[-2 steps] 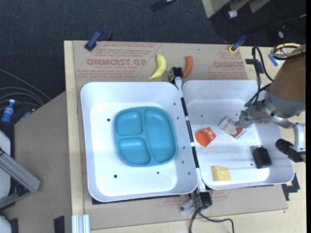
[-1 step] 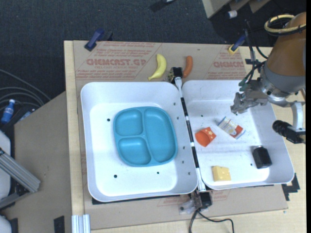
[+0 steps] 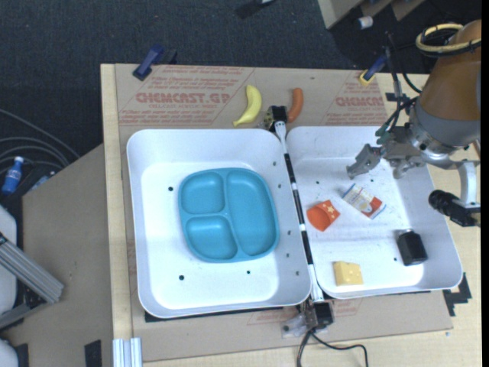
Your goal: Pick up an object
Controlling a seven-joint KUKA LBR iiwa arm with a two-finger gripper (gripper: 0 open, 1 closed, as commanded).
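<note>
Over the right bin [image 3: 437, 275], the gripper [image 3: 380, 159] hangs with its grey fingers spread and nothing between them. Just below it lies a crinkly clear packet [image 3: 363, 201], flanked by an orange wedge [image 3: 322, 215], a yellow block [image 3: 348, 273] and a black block [image 3: 411, 248]. Alone in the left bin [image 3: 153, 205] sits a smooth blue divided plate [image 3: 228, 213].

We see a dark blue carpeted floor [image 3: 92, 14] around the pale wooden tabletop [image 3: 191, 98], black cables [image 3: 38, 140] trailing at left, and even, soft light overhead.
</note>
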